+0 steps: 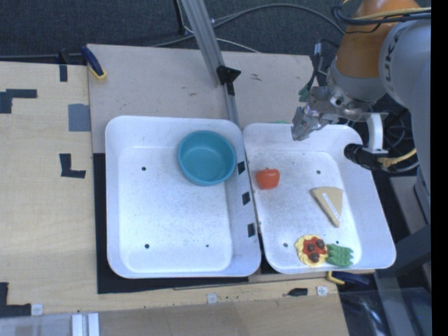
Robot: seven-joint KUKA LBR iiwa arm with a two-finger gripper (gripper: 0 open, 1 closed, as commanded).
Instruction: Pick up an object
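Camera view is looking down at a slant on two shallow white bins sitting side by side on a pale wooden bench, with a dark mat showing beneath them. The left bin (133,208) is taking up the middle of the frame and is holding a blue bowl (206,157), which is standing upright near its upper right corner. The right bin (371,215) is lying to the right of centre and is carrying three small things well apart from one another: a red tomato-like toy (267,178) is resting near its left wall, a tan wedge that looks like a slice of cheese or bread (330,203) is lying toward its right side, and a flat yellow piece with red spots joined to a green leafy part (323,251) is sitting near its lower edge. The grey arm with its orange band (374,19) is reaching in from the upper right of the frame, and the gripper (302,129) is hanging over the upper edge of the right bin, apart from all three toys; nothing is sitting between its fingertips, and I cannot tell how far they are spread. A grey metal pole (203,30) is slanting down from the top of the frame toward the gap between the bins.
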